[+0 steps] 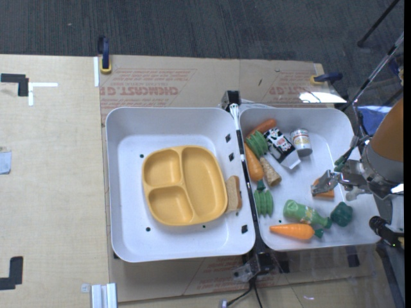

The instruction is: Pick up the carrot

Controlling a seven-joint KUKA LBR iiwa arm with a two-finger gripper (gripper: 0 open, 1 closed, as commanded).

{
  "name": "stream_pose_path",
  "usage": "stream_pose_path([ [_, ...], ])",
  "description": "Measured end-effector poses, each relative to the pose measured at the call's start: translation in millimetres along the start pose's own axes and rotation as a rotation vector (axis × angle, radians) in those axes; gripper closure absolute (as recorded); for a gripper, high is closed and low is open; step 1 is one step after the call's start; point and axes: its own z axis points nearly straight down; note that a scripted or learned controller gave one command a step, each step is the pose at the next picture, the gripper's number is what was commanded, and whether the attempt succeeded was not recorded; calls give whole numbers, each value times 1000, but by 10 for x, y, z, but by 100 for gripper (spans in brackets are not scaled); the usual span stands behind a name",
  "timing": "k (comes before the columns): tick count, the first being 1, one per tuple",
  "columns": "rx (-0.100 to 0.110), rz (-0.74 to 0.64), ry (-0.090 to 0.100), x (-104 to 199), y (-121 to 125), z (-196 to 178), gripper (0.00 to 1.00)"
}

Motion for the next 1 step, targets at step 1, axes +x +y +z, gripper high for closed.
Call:
stream_pose_path([
  [1,5,96,12,-139,428,417,0],
])
